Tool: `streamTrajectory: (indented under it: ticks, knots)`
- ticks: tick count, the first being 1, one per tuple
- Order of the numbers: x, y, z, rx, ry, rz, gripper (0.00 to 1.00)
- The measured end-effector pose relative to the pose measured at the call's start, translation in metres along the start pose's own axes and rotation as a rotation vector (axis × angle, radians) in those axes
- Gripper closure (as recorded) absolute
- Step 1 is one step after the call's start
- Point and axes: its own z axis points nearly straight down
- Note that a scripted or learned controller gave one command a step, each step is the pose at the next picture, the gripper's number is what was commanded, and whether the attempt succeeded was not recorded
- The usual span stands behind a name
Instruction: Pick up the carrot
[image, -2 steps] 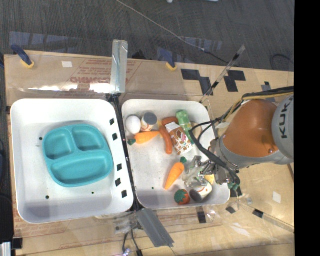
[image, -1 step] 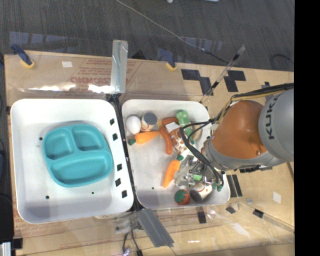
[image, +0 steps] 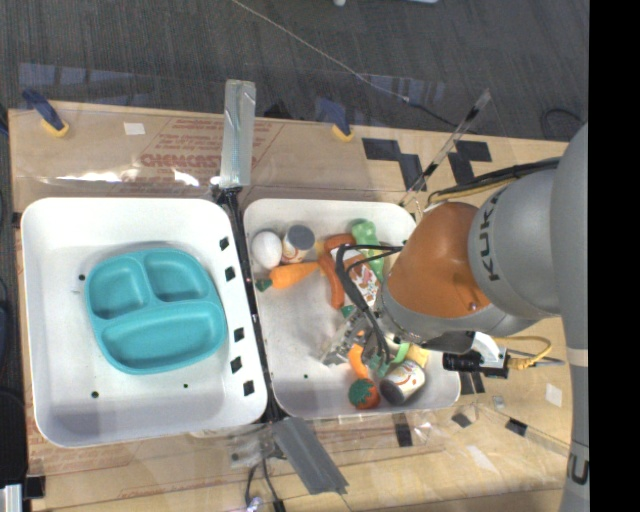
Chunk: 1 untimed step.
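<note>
One grey arm (image: 500, 250) bends over the right bin (image: 300, 400), gripper (image: 350, 350) low among toys. Its jaw state is unclear. The carrot (image: 293, 276) lies apart.

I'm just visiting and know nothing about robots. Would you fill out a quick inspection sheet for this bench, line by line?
Surface: two shallow white bins side by side, the left bin and the right bin, on a cardboard-covered bench.
Job's things: the carrot lies in the right bin near its upper left, beside a white egg-like ball; nothing grips it.
Clutter: a teal divided plate in the left bin; a small bottle and mixed toy foods in the right bin.
Grippers: the gripper is low in the right bin, away from the carrot; finger state unclear.
Cables: black cables loop near the wrist.
Surroundings: dark carpet beyond the bench.
</note>
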Motion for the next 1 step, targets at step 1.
streamTrajectory:
  ticks: [1]
  knots:
    - [0.0186, 0.0855, -0.1934, -0.002, -0.007, -0.032, 1.00]
